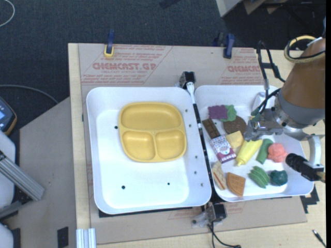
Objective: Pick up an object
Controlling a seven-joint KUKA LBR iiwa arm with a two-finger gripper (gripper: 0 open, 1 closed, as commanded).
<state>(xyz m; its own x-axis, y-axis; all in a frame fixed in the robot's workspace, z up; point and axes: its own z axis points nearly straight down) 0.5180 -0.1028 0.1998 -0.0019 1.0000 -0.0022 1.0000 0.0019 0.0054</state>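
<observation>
While my arm [306, 84] reaches in over the right edge of the table [155, 61], my end effector [257, 128] hangs low inside the right bin [202, 94], near the middle of that bin; I cannot tell how it is set. It sits just above a yellow banana [248, 152] and a green pepper [264, 150], with a pale yellow cheese wedge [235, 138] and a brown cookie [236, 124] just to its left. Toward the bin's far edge lie a purple grape bunch [218, 111] and a small green piece [230, 111] beside it. Along the bin's left wall sit a dark chocolate bar [210, 128] and a small pink-and-white carton [222, 148]. Near the bin's front edge are a slice of toast [236, 183], a striped wafer [219, 177], a green pea pod [259, 176] and a dark green broccoli [279, 177], with a pink-orange piece [277, 152] behind it. The left bin [103, 190] holds a yellow divided plate [152, 130] toward its far edge.
</observation>
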